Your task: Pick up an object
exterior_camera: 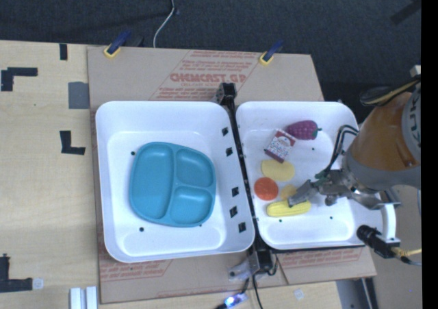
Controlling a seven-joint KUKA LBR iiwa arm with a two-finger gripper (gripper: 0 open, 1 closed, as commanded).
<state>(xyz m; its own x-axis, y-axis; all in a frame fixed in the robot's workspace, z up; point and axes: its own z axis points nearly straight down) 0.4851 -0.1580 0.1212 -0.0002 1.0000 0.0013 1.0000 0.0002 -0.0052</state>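
In the right bin [342, 232] the end effector [299, 197] reaches in from the right, its tip just above a yellow banana [286, 209]; whether it is open or closed cannot be told. An orange round piece [266, 188], a yellow slice [277, 170], a small red-and-white box [280, 145] and a purple fruit [302, 129] lie nearby. The left bin [109, 129] holds a blue divided plate [172, 183].

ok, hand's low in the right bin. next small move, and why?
Probably a short drop and close on the yellow banana-shaped piece. The hand sits right at its upper edge, nothing visibly between its tips, and the orange round piece lies close beside, so keep any sideways shift small.
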